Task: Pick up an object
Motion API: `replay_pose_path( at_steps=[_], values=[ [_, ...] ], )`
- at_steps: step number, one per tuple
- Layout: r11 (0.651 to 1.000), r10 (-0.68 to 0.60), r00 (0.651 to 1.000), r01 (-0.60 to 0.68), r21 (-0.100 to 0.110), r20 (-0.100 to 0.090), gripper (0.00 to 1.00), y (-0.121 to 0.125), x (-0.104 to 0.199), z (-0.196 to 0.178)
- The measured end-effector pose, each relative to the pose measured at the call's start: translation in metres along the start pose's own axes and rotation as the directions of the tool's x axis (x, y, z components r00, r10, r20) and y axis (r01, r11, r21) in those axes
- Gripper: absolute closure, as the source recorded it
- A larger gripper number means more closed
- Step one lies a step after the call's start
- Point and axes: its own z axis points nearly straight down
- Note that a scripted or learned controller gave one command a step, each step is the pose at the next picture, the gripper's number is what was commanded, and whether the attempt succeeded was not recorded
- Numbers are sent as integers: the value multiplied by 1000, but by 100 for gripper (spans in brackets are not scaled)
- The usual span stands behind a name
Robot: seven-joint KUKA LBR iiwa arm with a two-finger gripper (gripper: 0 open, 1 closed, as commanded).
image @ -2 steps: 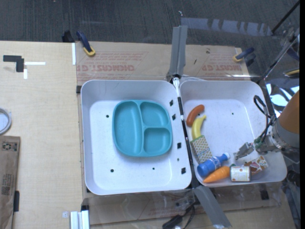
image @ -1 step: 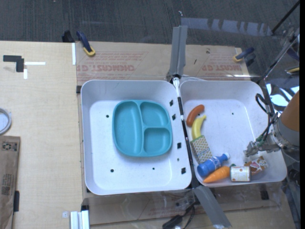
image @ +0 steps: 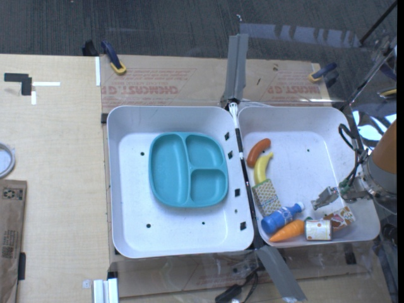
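Looking down at a slant, two shallow white bins are being shown side by side on a pale surface (image: 50, 125). The left bin (image: 123, 188) is carrying a teal divided plate (image: 188, 169), lying flat near its middle. The right bin (image: 315, 137) is holding the loose items, crowded toward its near edge: an orange sausage-shaped toy (image: 258, 151) touching a yellow banana (image: 262, 167), a patterned packet (image: 267, 197) just below them, a blue bottle (image: 281, 218) lying on its side, an orange carrot (image: 286, 230) beside it, a small white can (image: 318, 230) and a red-and-white wrapper (image: 341, 218).

The gripper (image: 327, 197) is being held low over the right bin, just above the can and wrapper, reached in from the right on the grey arm (image: 382, 169). Its metal fingers are being seen as parted only a little, and nothing is being held between them. This placement is judged to be a descent toward the cluster, since every candidate for picking is lying in this bin

The tight packing is judged likely to be making a clean grasp harder, as neighbouring items may be nudged
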Motion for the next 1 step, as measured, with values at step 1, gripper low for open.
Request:
replay_pose_path(
  at_steps=[1],
  values=[
    [1000, 3, 1000, -3, 0, 0, 100, 1, 0, -9]
  ],
)
